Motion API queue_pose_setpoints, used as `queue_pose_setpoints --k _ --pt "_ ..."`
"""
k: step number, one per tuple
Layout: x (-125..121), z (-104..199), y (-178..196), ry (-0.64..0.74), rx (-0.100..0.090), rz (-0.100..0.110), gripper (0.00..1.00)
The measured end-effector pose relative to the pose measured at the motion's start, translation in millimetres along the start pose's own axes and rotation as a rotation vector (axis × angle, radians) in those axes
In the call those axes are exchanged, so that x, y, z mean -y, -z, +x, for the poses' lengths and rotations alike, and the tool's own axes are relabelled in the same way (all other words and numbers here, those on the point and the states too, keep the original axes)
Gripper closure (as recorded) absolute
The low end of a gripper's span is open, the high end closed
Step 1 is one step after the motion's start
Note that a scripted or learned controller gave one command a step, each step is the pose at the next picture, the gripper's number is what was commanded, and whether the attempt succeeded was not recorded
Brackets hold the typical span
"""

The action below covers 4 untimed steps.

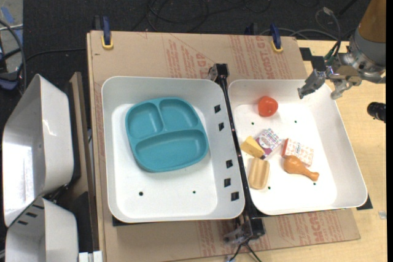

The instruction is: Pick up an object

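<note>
Hovering pincer (324, 84), fingers spread, empty, at bin's (344, 132) 1 o'clock corner | risk: crowded toys (279, 155) at 6 o'clock jostle; tomato (267, 106) rolls

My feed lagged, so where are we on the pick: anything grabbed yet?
Nothing is done yet: the gripper sits open above the right bin's far corner, with nothing between its fingers. The tomato, cheese wedge, bun, chicken leg and two small packets all lie in the bin. Still left: descend on one, close, and lift.
</note>
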<state>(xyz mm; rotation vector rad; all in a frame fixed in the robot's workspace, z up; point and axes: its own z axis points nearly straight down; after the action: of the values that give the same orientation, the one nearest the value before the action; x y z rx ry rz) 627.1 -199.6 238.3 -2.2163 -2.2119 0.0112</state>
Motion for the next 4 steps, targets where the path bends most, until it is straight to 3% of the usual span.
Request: queue_pose_setpoints --k 1,4 --pt "-2.6 0.7 8.0 0.003 0.003 -0.013 0.00" --pt "-3.4 8.2 -144.1 0.004 0.002 -0.008 0.00"
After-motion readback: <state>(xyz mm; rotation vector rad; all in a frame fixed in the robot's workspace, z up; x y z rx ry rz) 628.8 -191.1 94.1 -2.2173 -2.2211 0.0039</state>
